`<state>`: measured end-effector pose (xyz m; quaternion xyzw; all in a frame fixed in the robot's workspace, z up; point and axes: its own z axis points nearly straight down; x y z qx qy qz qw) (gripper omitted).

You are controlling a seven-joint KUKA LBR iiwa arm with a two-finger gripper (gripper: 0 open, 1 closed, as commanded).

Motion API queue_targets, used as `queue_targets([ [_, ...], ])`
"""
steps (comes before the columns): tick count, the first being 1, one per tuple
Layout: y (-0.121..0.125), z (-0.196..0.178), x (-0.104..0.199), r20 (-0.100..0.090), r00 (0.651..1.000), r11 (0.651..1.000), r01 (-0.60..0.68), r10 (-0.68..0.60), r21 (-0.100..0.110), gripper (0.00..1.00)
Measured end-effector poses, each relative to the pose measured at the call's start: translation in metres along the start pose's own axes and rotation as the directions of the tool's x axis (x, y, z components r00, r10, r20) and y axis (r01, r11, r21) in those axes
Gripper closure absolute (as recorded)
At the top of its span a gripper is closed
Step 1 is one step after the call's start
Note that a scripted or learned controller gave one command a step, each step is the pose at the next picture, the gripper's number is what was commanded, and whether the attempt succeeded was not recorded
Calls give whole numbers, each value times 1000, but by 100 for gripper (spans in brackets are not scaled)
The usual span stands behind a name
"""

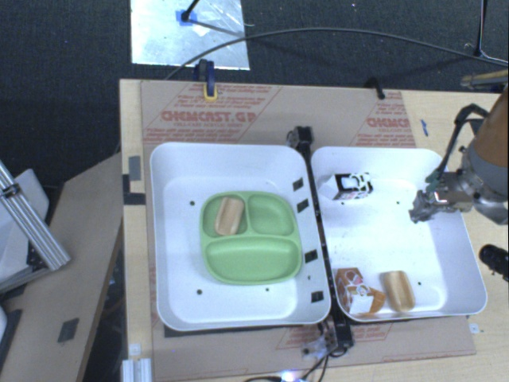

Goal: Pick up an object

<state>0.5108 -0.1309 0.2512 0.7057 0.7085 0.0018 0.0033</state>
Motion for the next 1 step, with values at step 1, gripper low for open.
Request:
queue_targets([
  [1,1,-1,47,-3,1000,1000,5,-5,5,100],
])
